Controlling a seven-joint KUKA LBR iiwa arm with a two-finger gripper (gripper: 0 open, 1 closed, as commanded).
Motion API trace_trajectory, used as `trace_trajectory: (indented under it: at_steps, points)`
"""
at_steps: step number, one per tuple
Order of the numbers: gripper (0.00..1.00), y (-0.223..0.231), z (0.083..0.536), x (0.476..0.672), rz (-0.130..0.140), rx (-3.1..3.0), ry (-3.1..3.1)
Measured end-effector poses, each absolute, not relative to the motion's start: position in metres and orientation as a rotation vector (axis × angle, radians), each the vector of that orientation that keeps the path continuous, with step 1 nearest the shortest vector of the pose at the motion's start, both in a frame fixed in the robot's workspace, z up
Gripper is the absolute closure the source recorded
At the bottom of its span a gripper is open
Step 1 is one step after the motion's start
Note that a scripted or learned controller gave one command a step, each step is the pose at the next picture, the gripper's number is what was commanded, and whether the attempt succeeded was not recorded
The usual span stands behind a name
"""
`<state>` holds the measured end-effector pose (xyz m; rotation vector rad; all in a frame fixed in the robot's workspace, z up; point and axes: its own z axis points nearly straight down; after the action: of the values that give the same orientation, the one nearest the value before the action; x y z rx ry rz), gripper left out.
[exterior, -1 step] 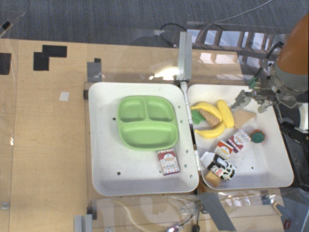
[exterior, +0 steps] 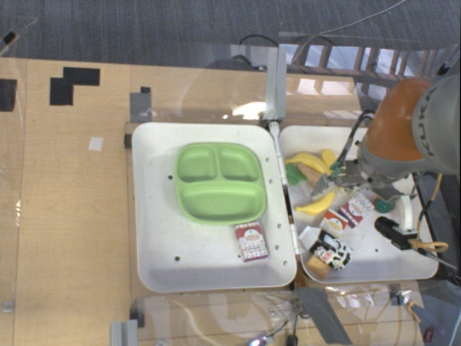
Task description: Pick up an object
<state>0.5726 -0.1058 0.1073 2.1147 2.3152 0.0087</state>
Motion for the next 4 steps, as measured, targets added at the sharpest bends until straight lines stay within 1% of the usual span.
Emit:
trace_trajectory:
  at_steps: [1, 2, 3, 4]
  points:
    - [1.00, -0.105, 0.119, 0.575, 0.015, 2.111, 2.312]
    - [0.00, -0.105, 0.118, 0.574, 0.014, 2.113, 2.313]
    - [0.00, -0.106, 0.090, 0.567, 0.014, 2.006, 2.404]
    - [1.00, -0.104, 0.102, 0.569, 0.024, 2.002, 2.403]
